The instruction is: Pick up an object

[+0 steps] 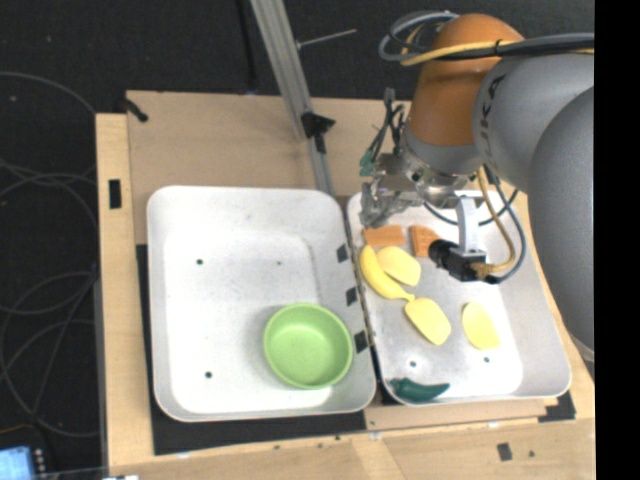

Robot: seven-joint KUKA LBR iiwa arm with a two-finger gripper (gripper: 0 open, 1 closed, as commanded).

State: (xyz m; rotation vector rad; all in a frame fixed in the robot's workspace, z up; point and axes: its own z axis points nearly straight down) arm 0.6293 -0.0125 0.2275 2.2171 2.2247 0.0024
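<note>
Orange block (384, 237): lies at the far left of the right bin (530, 368), just below the gripper in the view; whether the fingers touch it I cannot tell.
Second orange piece (422, 238): just right of the orange block, partly covered by the black fitting (457, 259) that hangs off the wrist.
Gripper (383, 200): down over the far left corner of the right bin, close to the wall shared with the left bin; nothing shows between its fingers, and how far apart they stand I cannot tell.
Banana (378, 278): yellow, curved, along the right bin's left wall, just nearer than the orange block.
Yellow pieces: one (400, 264) touching the banana on its right side, one (428, 321) nearer in the middle of the bin, one (481, 326) to its right, apart from it.
Dark green object (418, 390): at the near left corner of the right bin, against the rim.
Green bowl (308, 345): upright in the left bin (200, 238), at its near right corner, well apart from the gripper.
Arm (520, 88): grey, with the orange band (455, 78) above the wrist, coming in from the right and far side; cables loop around the wrist.
Metal pole (290, 78): slants from the far edge down to the gap between the bins.
</note>
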